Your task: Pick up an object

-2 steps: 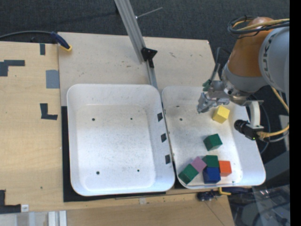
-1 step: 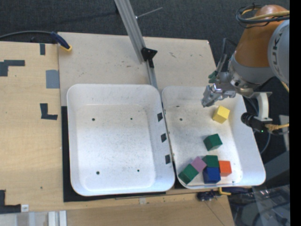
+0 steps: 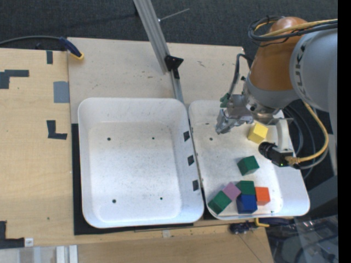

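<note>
The grey two-finger gripper (image 3: 224, 126) hangs over the far part of the right-hand shallow white bin (image 3: 204, 119), just left of the small yellow cube (image 3: 258, 132); nothing shows between its tips, and whether they are spread cannot be told. The cube, the likeliest target, sits apart from the others, turned corner-on, with no long axis. A lone dark green cube (image 3: 248, 165) lies nearer, and a clustered pile fills the near corner, harder to grasp cleanly.
</note>
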Controlling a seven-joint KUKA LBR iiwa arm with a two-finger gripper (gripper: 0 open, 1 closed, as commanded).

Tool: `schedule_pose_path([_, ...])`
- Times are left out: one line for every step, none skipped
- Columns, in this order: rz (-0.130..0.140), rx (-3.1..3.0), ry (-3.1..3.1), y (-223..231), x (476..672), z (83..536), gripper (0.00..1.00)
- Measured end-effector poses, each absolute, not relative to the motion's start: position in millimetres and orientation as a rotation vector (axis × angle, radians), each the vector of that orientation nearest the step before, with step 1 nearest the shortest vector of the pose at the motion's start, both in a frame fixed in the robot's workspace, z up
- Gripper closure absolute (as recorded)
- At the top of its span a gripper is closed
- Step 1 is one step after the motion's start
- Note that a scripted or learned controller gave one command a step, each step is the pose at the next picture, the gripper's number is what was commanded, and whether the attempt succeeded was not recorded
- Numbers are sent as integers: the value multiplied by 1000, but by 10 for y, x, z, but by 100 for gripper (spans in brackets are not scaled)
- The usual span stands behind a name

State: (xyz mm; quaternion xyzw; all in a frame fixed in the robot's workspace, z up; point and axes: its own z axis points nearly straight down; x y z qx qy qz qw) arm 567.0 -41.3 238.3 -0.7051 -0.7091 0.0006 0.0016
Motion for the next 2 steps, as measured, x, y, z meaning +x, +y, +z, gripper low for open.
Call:
schedule_pose_path([3,-2214,-2224,-19,5481,2355,100])
schedule_pose_path([3,-2212,-2226,459,5210,2361,100])
